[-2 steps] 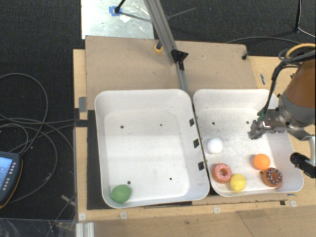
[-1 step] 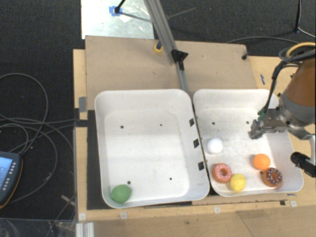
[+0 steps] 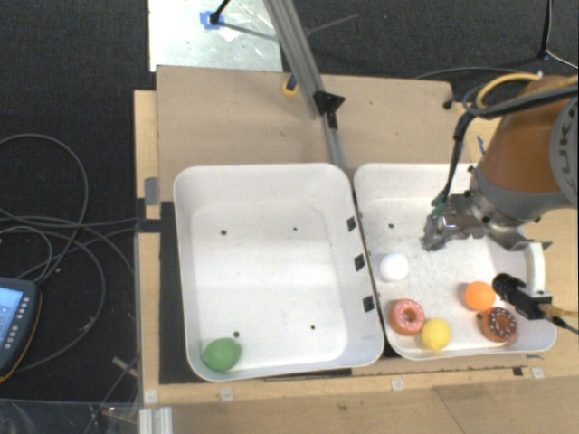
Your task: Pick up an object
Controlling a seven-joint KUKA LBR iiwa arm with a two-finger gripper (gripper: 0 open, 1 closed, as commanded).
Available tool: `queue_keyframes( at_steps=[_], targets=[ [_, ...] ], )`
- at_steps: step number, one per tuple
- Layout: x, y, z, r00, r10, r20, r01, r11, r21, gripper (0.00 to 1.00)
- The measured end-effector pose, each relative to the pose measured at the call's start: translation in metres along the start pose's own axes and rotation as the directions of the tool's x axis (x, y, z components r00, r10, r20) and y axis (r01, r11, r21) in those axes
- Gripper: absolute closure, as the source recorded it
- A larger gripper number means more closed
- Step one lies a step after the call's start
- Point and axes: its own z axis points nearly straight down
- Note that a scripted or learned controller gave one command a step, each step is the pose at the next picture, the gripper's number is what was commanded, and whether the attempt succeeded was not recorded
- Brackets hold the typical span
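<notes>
A: Nearest the camera, what lies along the front rims?

B: In the left bin (image 3: pixel 271 183), a green ball (image 3: pixel 222 354) sits in the front-left corner, close against both walls, with the rest of that floor open around it. In the right bin (image 3: pixel 407 183), 4 things crowd the front edge: a pink-iced donut (image 3: pixel 407 316), a yellow ball (image 3: pixel 436 334) touching it, an orange ball (image 3: pixel 479 296), and a chocolate donut (image 3: pixel 498 325) hard by the front-right corner.

A: Anything blocking them?

B: A black-and-white fitting on the arm (image 3: pixel 529 152) hangs over the right wall, just beside the orange ball and chocolate donut. The 2 donuts lie flat, holes up; neither shows a long axis, and the balls are round.

A: Farther back?

B: A white ball (image 3: pixel 393 267) rests near the divider between the 2 bins, apart from the front group, with bare floor behind it.

A: And the gripper?

B: The gripper (image 3: pixel 441 235) is low over the middle of the right bin, right of the white ball and well behind the donuts. Whether its fingers are apart or together, I cannot tell; nothing is visibly between them. The back half of that bin is open.
</notes>
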Motion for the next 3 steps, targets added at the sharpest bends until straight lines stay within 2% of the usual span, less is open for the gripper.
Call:
queue_keyframes(
  at_steps=[1,2,3],
  targets=[
    [0.054,0.008,-0.014,1.000,-0.001,0.001,0.001,1.000,-0.002,1.00],
    [0.113,0.016,-0.007,1.000,-0.002,0.000,0.002,1.000,-0.001,1.00],
    [0.163,0.020,-0.019,1.000,0.000,0.000,0.000,1.000,-0.002,1.00]
  ],
)
